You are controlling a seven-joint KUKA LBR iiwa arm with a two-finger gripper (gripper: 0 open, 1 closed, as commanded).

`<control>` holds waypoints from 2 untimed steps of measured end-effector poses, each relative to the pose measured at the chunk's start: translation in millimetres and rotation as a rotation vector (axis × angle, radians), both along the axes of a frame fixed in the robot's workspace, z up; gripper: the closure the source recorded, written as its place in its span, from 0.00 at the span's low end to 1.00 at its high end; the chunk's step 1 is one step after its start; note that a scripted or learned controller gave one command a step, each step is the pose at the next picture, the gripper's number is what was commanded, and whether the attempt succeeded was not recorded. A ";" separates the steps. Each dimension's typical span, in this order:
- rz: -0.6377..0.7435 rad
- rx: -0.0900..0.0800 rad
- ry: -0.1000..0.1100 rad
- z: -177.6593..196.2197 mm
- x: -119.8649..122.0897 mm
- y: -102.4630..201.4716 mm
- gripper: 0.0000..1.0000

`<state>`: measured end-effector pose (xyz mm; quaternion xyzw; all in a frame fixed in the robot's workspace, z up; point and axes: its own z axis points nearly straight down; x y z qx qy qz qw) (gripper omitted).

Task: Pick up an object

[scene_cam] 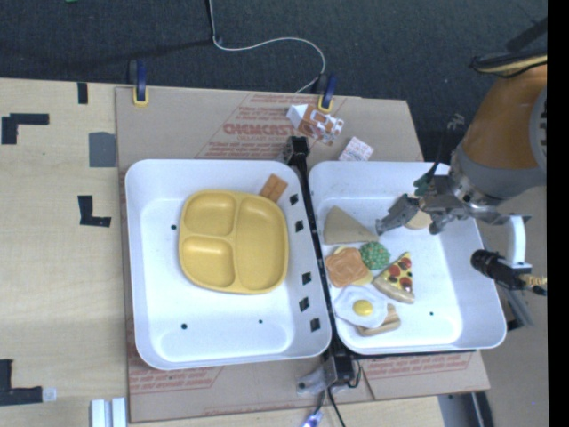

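Two white bins (142, 238) sit side by side on the desk (53, 265). The right bin holds five toy foods: fried egg (360, 308), pizza slice (397, 278), toast (347, 265), broccoli (374, 255), tan wedge (345, 228). One yellow compartment plate (235, 241) lies left. The gripper (411, 213) hovers above; jaws' spread cannot be told.

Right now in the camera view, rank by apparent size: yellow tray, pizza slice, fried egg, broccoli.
1. yellow tray, by far
2. pizza slice and fried egg, too alike to separate
3. broccoli, smallest
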<state>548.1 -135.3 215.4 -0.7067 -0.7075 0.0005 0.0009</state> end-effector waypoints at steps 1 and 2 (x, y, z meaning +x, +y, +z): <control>-0.004 -0.002 0.001 -137.4 -3.1 -35.7 0.00; -0.002 -0.003 -0.003 -120.1 -1.0 -34.8 1.00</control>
